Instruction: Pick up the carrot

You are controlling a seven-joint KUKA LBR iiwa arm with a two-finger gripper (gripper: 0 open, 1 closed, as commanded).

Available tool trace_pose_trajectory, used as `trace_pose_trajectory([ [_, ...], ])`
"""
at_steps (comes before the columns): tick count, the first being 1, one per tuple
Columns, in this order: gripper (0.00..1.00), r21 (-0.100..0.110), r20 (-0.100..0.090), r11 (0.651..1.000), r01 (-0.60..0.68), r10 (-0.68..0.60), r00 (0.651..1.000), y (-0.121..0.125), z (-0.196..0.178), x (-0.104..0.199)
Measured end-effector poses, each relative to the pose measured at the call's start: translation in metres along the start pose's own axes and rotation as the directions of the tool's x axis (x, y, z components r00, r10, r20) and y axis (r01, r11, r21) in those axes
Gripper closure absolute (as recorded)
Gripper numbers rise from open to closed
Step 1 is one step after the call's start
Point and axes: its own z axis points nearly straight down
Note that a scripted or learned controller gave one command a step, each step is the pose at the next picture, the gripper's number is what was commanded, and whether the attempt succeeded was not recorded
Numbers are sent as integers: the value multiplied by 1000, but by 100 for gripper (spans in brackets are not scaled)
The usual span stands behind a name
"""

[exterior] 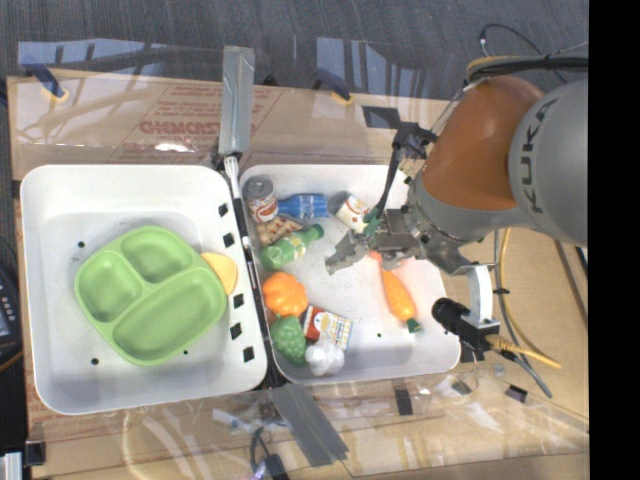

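Camera view: your gripper [350,251] hangs in the right bin [440,353], fingers spread, holding nothing. Carrot [398,296] lies just right of it, ungrasped. Pick not yet made.

Arm enters from the right, grey housing with the orange band [480,143] above the wrist. Wrist angled down and toward the left. Gripper [350,255] low, pointing left-downward, grey fingers [340,258] stretched out ahead of the wrist block. Finger spacing not readable from this angle. Nothing seen between them.
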Motion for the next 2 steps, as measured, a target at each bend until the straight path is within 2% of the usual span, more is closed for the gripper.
trace_pose_trajectory([
  [1, 0, 1, 1, 1000, 20, -20, 1000, -7, 40, -77],
  [2, 0, -21, 2, 990, -140, 140, 990, 15, 133, -102],
])
